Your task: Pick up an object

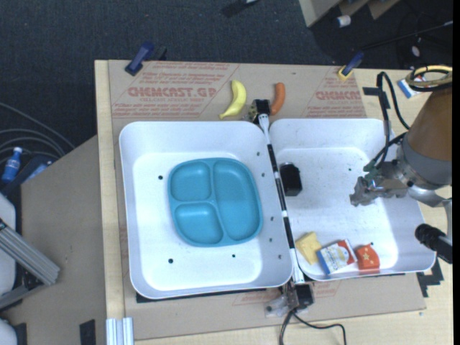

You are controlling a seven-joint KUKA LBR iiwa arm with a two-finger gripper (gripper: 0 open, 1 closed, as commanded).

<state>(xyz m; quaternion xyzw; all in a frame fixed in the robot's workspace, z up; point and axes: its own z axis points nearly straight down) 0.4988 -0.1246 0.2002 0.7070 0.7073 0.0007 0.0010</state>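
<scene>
Nearest us, along the right bin's (pixel 338 139) near edge, lie a yellow block (pixel 309 248), a small carton (pixel 336 256) and a red piece (pixel 367 258). Farther back the gripper (pixel 363 192) hovers over bare floor, its grip unreadable; we judge it should drop squarely over one item, clear of the wall

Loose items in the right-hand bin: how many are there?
4: a black block by the left wall, and a yellow piece, a small carton and a red piece along the near edge. The arm may hide others.
</scene>
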